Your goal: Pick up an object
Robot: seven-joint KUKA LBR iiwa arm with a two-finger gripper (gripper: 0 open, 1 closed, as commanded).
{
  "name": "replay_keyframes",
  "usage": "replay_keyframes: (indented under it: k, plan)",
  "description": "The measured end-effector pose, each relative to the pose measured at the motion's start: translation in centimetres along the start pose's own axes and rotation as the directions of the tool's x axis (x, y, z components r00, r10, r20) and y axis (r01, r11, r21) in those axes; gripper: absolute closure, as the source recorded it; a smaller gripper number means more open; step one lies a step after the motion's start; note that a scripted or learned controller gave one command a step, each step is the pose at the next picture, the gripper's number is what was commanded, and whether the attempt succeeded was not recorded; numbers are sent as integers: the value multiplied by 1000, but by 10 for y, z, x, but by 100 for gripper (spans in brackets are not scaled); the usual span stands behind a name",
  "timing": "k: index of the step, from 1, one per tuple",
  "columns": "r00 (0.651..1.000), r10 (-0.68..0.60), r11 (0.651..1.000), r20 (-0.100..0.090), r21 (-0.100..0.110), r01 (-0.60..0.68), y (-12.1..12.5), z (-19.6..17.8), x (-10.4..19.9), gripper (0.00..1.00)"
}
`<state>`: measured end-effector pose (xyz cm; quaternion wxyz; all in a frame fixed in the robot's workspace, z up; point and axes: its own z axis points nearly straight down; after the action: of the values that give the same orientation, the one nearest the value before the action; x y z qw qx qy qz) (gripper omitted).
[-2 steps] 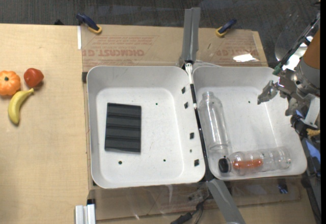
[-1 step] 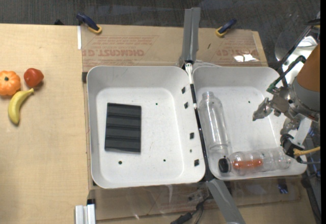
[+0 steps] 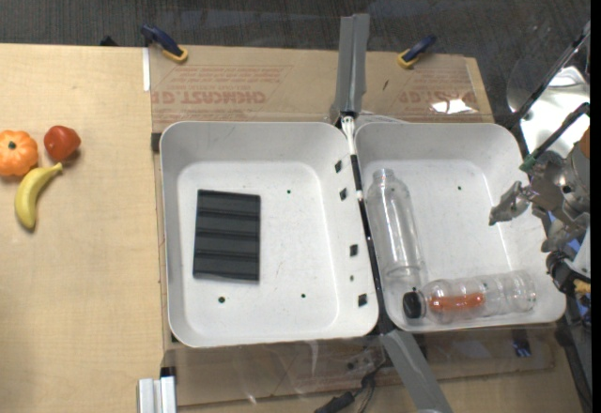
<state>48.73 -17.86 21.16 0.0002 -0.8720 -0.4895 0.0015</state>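
Observation:
A clear plastic bottle (image 3: 396, 223) lies lengthwise along the left side of the right bin (image 3: 451, 144). A second clear bottle (image 3: 470, 298), with a black cap and an orange band inside, lies across that bin's front. A black ridged block (image 3: 227, 235) lies flat in the left bin (image 3: 254, 144). My gripper (image 3: 531, 221) hangs over the right bin's right rim, above and to the right of the second bottle. It is open, with nothing between its fingers (image 3: 507, 203).
A tangerine (image 3: 16, 154), a red fruit (image 3: 61, 143) and a banana (image 3: 32, 195) lie on the wooden table at the left. Cardboard (image 3: 254, 87) held by clamps lies behind the bins. A grey divider bar (image 3: 353, 64) stands between the bins at the back.

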Motion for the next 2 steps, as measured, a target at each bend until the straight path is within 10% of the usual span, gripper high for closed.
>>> replay_keyframes:
  k: [2]
  plan:
    - [974,-225,974,5,-7,226,-45,119,55,0]
